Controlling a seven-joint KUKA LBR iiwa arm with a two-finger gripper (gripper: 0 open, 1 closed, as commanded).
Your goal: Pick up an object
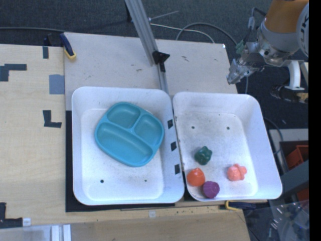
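Starting at the near edge, we find four small objects in the right bin (251, 109): a purple piece (210, 189) closest to us against the front wall, an orange piece (195, 176) just beside it to the left, a pink piece (236, 172) to the right and apart, and a dark green piece (203, 155) a little farther back. In the left bin (80, 134) we see a blue divided plate (129, 133) lying flat. Behind the bins the worktop (110, 59) carries a slanted metal rail (143, 21). Farthest back, at the right, the end effector (235, 74) hangs beyond the right bin's far corner, well apart from every object; we cannot tell how its fingers stand, and nothing shows between them.
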